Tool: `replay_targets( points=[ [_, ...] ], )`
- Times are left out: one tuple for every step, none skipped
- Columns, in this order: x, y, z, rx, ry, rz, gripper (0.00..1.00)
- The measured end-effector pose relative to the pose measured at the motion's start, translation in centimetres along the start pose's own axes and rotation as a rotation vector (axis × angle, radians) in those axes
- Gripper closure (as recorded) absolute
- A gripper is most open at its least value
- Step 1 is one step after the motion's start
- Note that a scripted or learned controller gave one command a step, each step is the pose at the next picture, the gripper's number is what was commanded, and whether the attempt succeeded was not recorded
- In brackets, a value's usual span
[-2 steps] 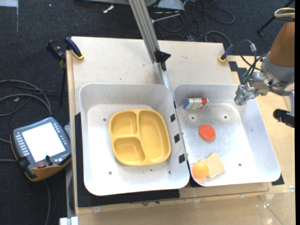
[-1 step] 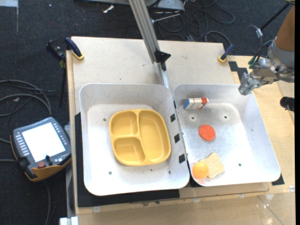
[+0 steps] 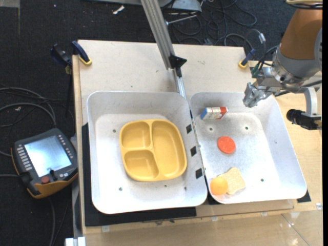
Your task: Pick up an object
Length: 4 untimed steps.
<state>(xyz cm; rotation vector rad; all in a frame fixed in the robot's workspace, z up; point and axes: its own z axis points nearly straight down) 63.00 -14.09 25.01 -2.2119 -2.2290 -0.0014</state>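
Observation:
The right bin (image 3: 277, 152) holds a small white, blue and red carton (image 3: 214, 113) near its back left, a flat red-orange disc (image 3: 226, 144) in the middle, and a tan slice-shaped piece (image 3: 234, 180) beside a yellow-orange ball (image 3: 219, 185) at the front left corner. My gripper (image 3: 250, 99) hangs over the back edge of the right bin, right of the carton and apart from it. Nothing shows between its fingers.
The left bin (image 3: 102, 188) carries a yellow divided plate (image 3: 152, 149). A slanted metal pole (image 3: 160, 24) crosses above the bench's back. Clamps sit at the bench's back corners (image 3: 82, 55). A teach pendant (image 3: 43, 160) lies on the floor at the left.

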Motion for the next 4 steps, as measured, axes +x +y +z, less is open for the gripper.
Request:
replay_targets(
  points=[
    [4.9, -1.5, 1.3, 0.002, 0.0, 0.001, 1.0],
    [10.3, -2.5, 2.1, 0.002, 0.0, 0.0, 1.0],
    [15.1, -4.5, 0.9, 0.001, 0.001, 0.0, 1.0],
    [20.2, -6.6, 0.1, 0.002, 0.0, -0.001, 1.0]
  ],
)
